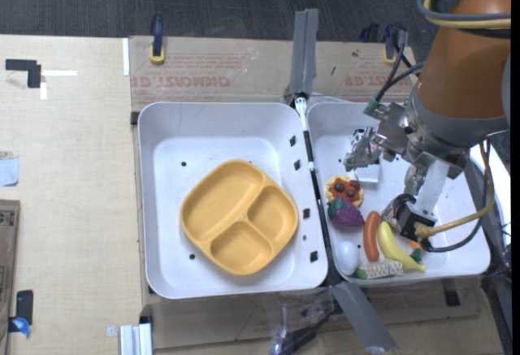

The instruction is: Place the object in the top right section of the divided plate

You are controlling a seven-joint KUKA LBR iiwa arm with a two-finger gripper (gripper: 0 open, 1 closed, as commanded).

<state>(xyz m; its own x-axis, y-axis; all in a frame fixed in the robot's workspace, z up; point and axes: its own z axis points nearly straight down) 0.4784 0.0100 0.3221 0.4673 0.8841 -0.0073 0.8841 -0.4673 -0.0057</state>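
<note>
Camera view: end effector, grip state unclear, hovers above the toy pizza in the right bin.

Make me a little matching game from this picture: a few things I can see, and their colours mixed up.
Things:
1. divided plate
2. banana
3. grapes
4. hot dog

Colours:
A. purple
B. red
C. orange-yellow, in the left bin
D. bright yellow, in the right bin

Pairs: 1-C, 2-D, 3-A, 4-B
</note>
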